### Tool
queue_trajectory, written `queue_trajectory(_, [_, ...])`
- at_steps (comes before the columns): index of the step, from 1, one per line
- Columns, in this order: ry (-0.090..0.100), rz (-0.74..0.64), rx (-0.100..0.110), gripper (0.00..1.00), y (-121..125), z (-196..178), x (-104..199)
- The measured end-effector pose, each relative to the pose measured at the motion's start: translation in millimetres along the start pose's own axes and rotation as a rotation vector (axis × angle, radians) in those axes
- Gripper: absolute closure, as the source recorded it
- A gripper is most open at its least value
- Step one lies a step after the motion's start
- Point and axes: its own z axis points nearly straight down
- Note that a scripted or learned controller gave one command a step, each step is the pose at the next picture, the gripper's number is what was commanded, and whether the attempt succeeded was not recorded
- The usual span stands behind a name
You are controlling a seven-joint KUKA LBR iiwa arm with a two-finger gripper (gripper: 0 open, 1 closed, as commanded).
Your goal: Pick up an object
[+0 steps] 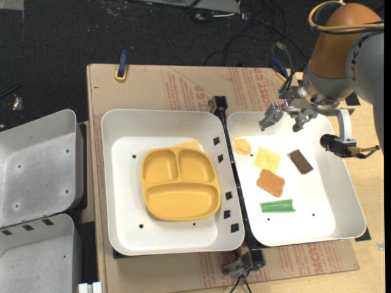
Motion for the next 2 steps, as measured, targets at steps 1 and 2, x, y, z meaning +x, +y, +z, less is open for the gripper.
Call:
queue_trajectory(1, [-0.001,-0.002,-0.014,0.0,3,-10,0])
queue_trajectory(2, [-0.001,-0.004,-0.011,0.0,7,39,9])
